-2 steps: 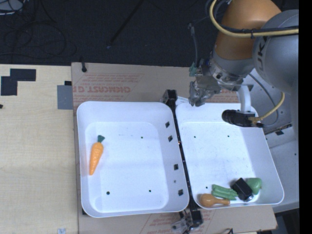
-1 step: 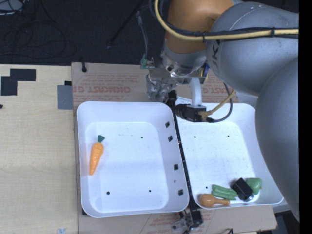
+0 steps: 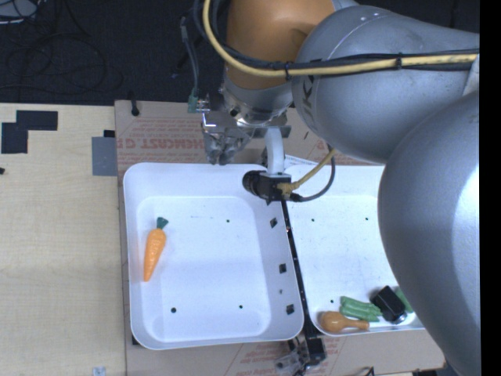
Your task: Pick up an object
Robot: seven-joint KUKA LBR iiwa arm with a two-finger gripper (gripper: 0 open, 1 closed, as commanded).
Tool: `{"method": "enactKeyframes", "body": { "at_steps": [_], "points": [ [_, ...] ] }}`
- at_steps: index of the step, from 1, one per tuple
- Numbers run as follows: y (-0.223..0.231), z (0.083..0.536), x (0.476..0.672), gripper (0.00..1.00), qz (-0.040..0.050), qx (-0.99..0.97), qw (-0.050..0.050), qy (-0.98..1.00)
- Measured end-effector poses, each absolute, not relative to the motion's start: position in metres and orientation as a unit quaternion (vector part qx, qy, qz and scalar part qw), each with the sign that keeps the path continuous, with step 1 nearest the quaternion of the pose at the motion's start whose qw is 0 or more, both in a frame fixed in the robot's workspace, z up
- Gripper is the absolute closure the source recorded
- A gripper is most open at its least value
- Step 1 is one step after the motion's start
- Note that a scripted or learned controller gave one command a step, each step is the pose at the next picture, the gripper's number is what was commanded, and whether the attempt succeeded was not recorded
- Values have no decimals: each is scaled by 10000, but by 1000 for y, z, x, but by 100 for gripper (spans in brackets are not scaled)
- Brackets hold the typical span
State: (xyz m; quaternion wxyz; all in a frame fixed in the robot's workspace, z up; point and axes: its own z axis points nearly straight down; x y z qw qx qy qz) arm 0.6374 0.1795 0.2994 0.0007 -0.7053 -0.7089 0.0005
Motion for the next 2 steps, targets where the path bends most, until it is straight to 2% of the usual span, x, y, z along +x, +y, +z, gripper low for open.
{"method": "enactKeyframes", "body": {
  "at_steps": [1, 2],
  "points": [
    [245, 320, 644, 100, -6, -7050, 6, -7092],
    [244, 240, 642, 100, 53, -7066, 22, -7076]
  ]
}}
